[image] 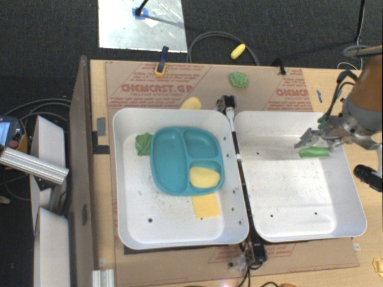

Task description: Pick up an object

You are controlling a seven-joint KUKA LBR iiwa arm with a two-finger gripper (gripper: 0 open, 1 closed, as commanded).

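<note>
Here, your gripper (308, 141) sits in the right bin (299, 220), finger spread indiscernible, green object (314, 152) just below the fingertips — contact unclear.

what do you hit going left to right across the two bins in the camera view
green leafy piece → teal divided plate → yellow lump in the plate's small compartment → divider rims between the bins → gripper, with a green object just below it in the right bin

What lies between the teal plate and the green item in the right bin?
In the camera view, between teal plate and green item lie the bins' adjoining rims and bare white floor of the right bin.
</note>
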